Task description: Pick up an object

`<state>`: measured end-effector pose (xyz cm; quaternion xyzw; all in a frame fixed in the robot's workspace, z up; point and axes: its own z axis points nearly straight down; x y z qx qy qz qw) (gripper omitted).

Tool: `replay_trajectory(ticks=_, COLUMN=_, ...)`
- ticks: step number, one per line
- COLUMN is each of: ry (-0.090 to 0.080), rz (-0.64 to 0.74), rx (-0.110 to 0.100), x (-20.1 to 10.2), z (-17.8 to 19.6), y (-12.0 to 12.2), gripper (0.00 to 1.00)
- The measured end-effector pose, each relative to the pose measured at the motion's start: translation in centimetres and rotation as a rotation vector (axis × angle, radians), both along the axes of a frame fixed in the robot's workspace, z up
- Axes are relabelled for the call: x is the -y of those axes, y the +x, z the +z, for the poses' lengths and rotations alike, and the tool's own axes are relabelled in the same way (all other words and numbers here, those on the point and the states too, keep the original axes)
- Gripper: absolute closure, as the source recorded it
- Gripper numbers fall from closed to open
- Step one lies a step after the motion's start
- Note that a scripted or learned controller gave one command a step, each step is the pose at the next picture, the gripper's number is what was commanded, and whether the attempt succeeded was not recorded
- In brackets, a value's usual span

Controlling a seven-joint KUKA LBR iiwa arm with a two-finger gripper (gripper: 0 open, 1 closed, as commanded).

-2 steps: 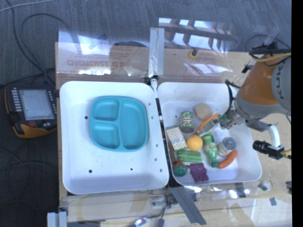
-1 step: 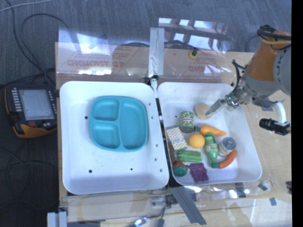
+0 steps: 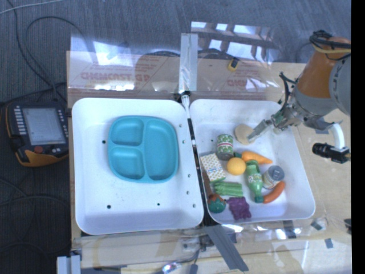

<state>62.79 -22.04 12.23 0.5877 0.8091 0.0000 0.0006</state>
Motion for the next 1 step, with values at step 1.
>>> replay_trajectory(ticks=1, ry=-0.002, rz=0.104, rx=-0.002, x=-0.31, z=3.87, y=-4.99, gripper=0.00)
